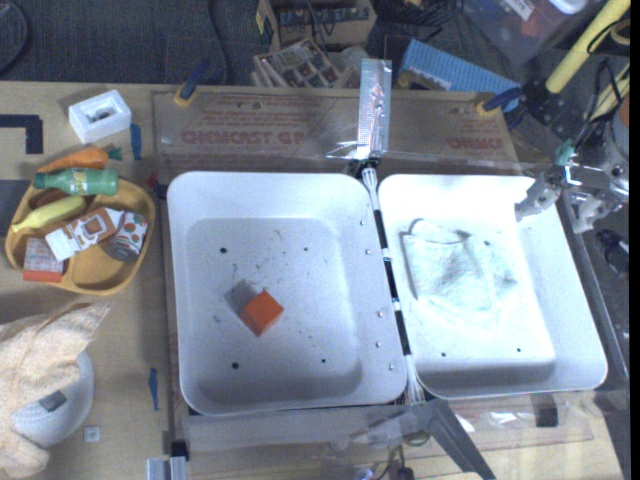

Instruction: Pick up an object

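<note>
The small orange block sits in the left bin, looks light and hard, and seems easy to pinch by its flat sides, while the end effector waits over the right bin.

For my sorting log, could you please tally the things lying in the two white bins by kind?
Orange block, left bin: 1
White crumpled cloth, right bin: 1
Total: 2
</note>
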